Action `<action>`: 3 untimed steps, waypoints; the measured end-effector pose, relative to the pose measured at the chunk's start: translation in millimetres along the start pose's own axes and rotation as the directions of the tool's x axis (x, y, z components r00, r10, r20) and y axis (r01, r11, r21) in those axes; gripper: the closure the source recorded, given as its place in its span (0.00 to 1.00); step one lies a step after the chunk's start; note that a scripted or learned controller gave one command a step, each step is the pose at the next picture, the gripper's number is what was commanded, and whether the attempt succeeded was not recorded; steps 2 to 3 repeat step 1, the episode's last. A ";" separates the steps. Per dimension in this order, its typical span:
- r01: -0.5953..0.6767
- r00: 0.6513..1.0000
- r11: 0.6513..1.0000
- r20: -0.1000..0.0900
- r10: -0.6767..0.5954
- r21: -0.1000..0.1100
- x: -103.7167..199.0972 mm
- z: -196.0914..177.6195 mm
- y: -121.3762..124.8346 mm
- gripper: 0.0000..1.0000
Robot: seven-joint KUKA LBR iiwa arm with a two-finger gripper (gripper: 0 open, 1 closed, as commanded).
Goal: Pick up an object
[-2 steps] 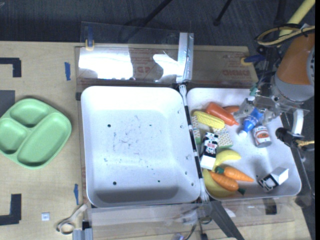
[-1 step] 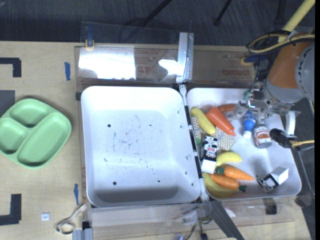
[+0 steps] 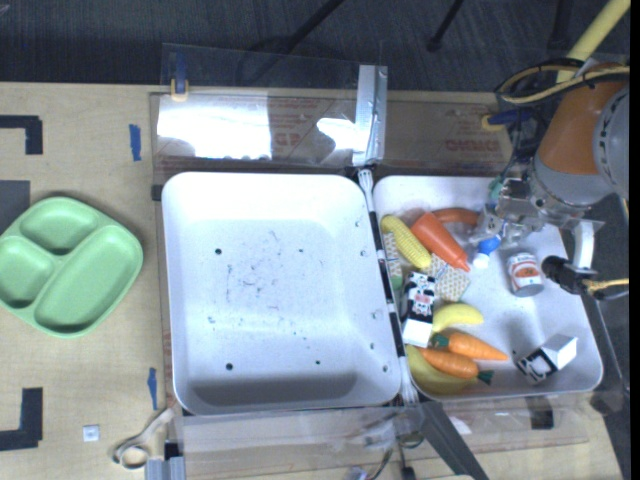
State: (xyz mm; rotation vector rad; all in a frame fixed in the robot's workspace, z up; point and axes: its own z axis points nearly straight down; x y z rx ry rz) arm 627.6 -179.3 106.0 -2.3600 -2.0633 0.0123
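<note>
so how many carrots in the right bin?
3. One large carrot lies near the bin's back, beside the corn cob. Two smaller carrots sit near the front: one above, one just below it by the banana. More could be hidden in the pile.

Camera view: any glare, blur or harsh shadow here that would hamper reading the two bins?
Camera view: strong glare whitens the clear plastic panel behind the left white bin; lighting inside both bins is even, with soft shadows; the toys in the right white bin are somewhat soft and low in detail; the tool near the orange toy carrot is too blurred to read.
</note>
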 end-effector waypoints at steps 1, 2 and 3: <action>-0.059 0.998 0.998 -0.001 0.059 -0.003 47.9 -95.5 31.8 1.00; -0.059 0.998 0.998 -0.001 0.059 -0.003 47.9 -95.5 31.8 1.00; -0.059 0.998 0.998 -0.001 0.059 -0.003 47.9 -95.5 31.8 1.00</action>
